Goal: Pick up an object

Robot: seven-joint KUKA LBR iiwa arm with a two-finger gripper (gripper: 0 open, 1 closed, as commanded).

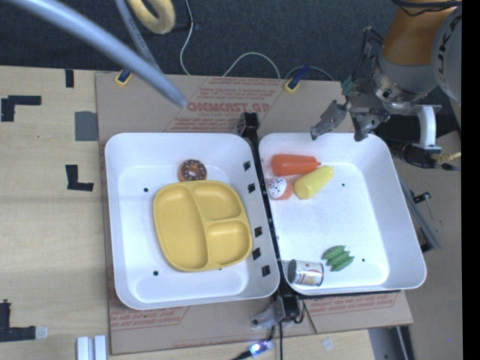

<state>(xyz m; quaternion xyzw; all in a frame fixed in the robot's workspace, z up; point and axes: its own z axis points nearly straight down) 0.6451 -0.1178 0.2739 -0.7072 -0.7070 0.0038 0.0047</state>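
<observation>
End effector (pixel 343 124) is seen above the far rim of the right bin (pixel 401 223), fingers spread wide, nothing between them. Below it in that bin are found a carrot (pixel 294 163), yellow corn (pixel 313 182), green pods (pixel 338 257) and a can (pixel 306 274). The left bin (pixel 124 223) is occupied by a yellow divided plate (pixel 201 225) and a donut (pixel 192 171).

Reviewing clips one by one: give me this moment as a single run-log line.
gripper: open, holding nothing, above right bin far rim | nearest: carrot, yellow corn | left bin: yellow divided plate, donut
</observation>
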